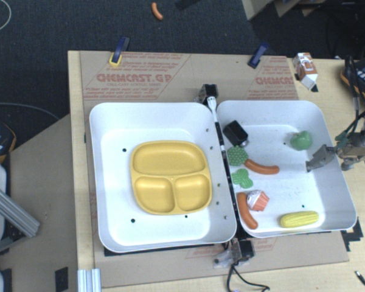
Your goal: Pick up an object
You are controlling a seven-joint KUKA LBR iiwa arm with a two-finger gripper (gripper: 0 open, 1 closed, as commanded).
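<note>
The right bin [328, 117] holds several toy foods. A green round piece [302, 140] lies at the back right, and a black block [235, 132] sits at the back left. Two green leafy pieces [237, 156] [241, 178] lie along the left wall. An orange sausage [262, 168] is in the middle, and a second sausage [246, 210] lies at the front left beside a red and white wrapped piece [257, 200]. A yellow corn cob [299, 219] rests at the front. My gripper [321, 158] hangs over the bin's right side, just below the green round piece, with nothing visibly in it.
The left bin [106, 163] contains a yellow divided plate [170, 177]. A small red and white box [305, 69] sits on the cardboard behind the right bin. Blue clamps [118, 50] [258, 55] hold the board's far edge. Cables run at the right edge.
</note>
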